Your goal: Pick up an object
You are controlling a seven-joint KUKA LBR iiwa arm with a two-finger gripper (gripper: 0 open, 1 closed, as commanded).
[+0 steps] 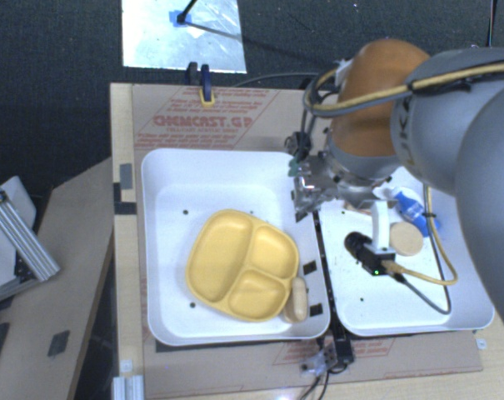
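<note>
Going from your left: the bench point(72, 248) carried a printed cardboard sheet point(203, 121) with the left bin point(149, 223) sitting on it. In that bin, the yellow divided plate point(242, 265) took up most of the near half, turned corner-on, its near edge close to the bin's front wall. The far strip of that bin's floor was bare, so that's where you had open room. A small tan lump point(297, 299) sat right against the plate's right corner and close to the bin's right wall, a pretty tight spot. The pincer point(304, 192) hung over the ridge where the two bins meet, toward the far side. You honestly couldn't tell how wide it was or whether it had hold of anything. Over in the right bin point(401, 317), a round tan disc point(406, 240) and a blue thing point(412, 208) lay close together below the arm point(451, 115). The near part of that bin's floor was bare too.
</note>
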